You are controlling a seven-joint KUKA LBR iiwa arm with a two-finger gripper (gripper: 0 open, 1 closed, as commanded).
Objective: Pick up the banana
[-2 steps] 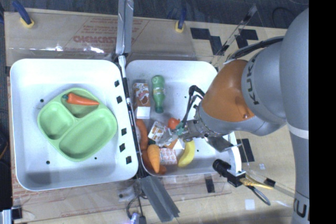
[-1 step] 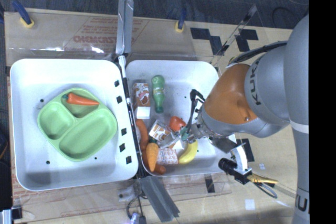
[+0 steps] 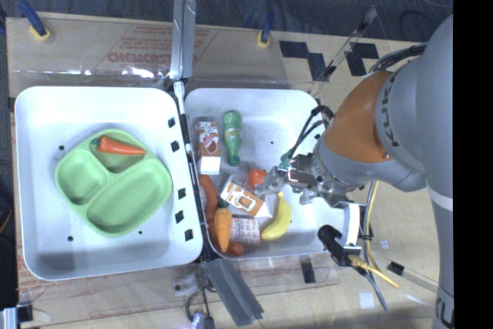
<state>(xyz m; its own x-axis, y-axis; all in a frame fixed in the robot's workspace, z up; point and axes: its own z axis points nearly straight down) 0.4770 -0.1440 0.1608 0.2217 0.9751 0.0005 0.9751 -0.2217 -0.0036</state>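
Right bin (image 3: 296, 105), banana (image 3: 278, 220), bottle (image 3: 231, 136)

red print on the cardboard (image 3: 146, 50) behind the left bin (image 3: 31, 166) is mirrored and too blurred to read; the small packets (image 3: 208, 142) in the right bin (image 3: 300, 108) carry labels, perhaps printed words, but nothing legible

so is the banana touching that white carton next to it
Touching: the camera view shows the banana with its lower end lying against the white carton, no gap.
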